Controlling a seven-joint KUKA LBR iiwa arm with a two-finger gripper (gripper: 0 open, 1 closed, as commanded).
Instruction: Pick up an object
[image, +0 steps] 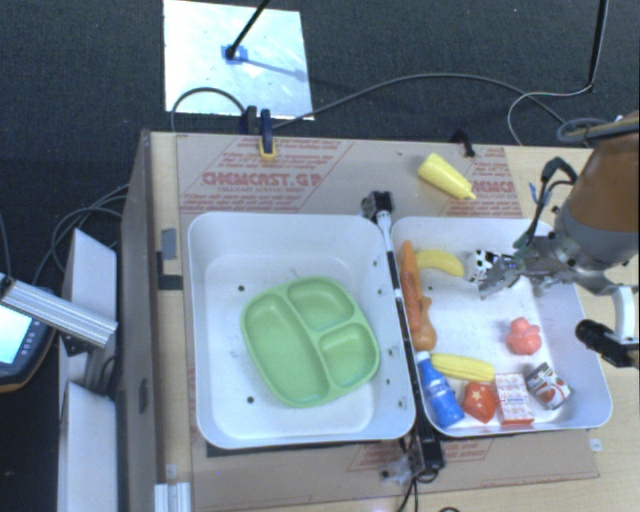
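Bench sheet reads "CHEMCAST" in red (262, 180) at 12 o'clock of the left bin (205, 300), w/ green plate (310, 340) inside. Arm's gripper (497, 282) hovers in right bin (590, 400) beside a black-white toy (485, 263); jaws' state: can't tell. Banana (440, 262) at 9 o'clock of it; labels on packs unreadable.

Divided plate (310, 340) in left bin (215, 300); toys in right bin (590, 395).

Grey KUKA arm (600, 215), orange band above wrist: enters from right, angled down-left. Two-finger metal gripper (497, 277): low, at arm tip; finger state indistinct.
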